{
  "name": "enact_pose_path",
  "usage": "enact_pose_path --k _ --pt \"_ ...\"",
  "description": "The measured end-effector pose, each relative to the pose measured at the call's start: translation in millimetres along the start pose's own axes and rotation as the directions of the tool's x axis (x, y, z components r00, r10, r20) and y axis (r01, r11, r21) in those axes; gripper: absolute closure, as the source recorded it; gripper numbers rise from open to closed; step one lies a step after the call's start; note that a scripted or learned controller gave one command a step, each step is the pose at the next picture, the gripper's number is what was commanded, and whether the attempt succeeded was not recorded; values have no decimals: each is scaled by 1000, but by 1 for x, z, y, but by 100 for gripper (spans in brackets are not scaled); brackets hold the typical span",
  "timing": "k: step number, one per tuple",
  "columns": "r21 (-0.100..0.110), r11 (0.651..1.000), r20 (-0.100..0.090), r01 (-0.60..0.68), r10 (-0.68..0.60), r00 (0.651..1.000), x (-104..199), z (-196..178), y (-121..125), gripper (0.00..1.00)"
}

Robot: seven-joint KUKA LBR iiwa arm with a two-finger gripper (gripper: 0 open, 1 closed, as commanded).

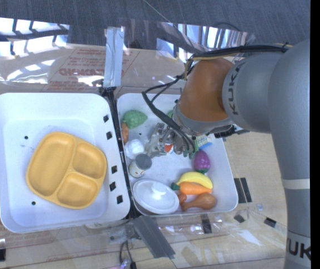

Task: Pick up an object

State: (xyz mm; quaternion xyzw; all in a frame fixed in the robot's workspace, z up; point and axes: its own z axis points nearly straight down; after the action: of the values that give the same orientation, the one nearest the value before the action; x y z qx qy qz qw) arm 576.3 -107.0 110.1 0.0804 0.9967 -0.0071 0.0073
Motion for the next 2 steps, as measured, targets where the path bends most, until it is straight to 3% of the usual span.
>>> enact_pose_path --k 1,2 --pt "-13 999 -7 41 -41 999 -19 -86 20 100" --pt "-11 992 -17 -123 123 992 96 -93 17 100"
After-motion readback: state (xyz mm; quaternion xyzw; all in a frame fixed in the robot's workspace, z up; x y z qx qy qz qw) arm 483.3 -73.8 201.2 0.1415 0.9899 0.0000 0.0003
